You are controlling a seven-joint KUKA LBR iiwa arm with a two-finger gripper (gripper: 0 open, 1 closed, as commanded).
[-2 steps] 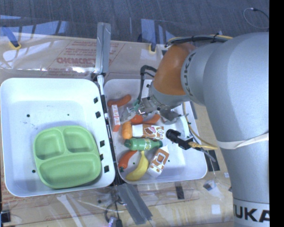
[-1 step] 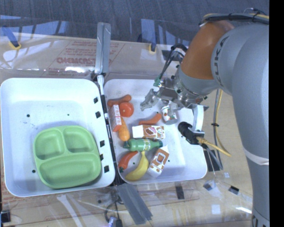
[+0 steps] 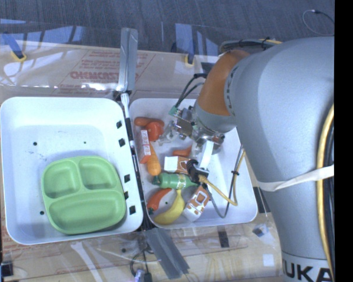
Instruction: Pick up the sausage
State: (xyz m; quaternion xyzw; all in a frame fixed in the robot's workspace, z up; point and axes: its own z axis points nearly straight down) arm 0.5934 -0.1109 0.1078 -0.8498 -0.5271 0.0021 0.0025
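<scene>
Two shallow white bins sit side by side on the counter point(image 3: 59, 78). The left bin point(image 3: 23, 122) holds a green divided plate point(image 3: 82, 194), lying flat toward its near side with three compartments. The right bin point(image 3: 238, 213) carries a clutter of toy food along its left wall. The sausage point(image 3: 148, 126), reddish-orange, lies at the far left of that bin, near the wall the two bins share, with a small red and white packet point(image 3: 145, 141) just beside it toward the near side. Below that come an orange piece like a carrot point(image 3: 153, 164), then a green bottle-like item point(image 3: 173, 181) lying on its side, then a second reddish-orange piece point(image 3: 157, 198) touching a yellow banana point(image 3: 173, 209) at the near left corner. A small white and orange box point(image 3: 196, 203) lies just beside the banana on the right. The grey arm point(image 3: 282, 116) with its orange band point(image 3: 215, 90) reaches in from the right and covers much of the right bin's far side. The end effector point(image 3: 185, 131) hangs over the middle of the right bin, just to the right of the sausage and apart from it; whether it is wide or narrow I cannot tell, as its tip is lost among cables and clutter. Nothing can be made out in its grasp. A yellow cable point(image 3: 220, 194) loops down across the bin floor beneath the wrist.
</scene>
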